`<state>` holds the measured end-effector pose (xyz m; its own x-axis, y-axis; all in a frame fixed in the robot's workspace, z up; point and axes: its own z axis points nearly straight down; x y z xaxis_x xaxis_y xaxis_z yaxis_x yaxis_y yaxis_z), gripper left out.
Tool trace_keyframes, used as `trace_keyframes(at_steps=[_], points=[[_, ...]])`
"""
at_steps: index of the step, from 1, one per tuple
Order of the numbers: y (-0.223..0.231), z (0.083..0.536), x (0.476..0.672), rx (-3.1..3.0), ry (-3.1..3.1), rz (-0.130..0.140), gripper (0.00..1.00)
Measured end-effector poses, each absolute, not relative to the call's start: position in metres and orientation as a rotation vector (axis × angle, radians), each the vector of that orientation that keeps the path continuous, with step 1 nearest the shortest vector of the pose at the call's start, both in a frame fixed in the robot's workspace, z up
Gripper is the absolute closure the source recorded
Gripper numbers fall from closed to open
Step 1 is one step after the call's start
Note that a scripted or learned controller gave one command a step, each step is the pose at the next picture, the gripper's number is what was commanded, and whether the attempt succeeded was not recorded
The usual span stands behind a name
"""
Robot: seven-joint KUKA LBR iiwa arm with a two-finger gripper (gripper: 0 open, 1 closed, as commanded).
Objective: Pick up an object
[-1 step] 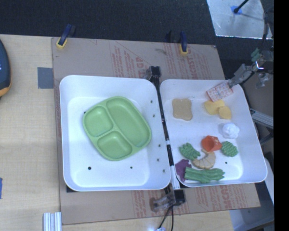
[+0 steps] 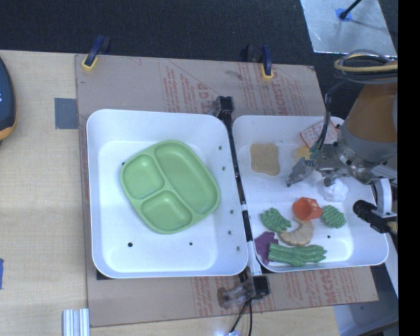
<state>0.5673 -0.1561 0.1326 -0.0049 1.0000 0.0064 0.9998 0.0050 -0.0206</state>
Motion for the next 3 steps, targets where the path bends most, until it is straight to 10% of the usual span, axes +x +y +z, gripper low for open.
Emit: trace_keyframes(at_steps=[1,2,3], points=[[-0.126,0.094,0.516,-2.212,-2.219,0.007,0.0],[-0.128,0.106,0.519,-2.213,-2.225,0.007,1.0],[-0.075,0.197,0.559,-2.213,-2.237,-0.01,1.0]])
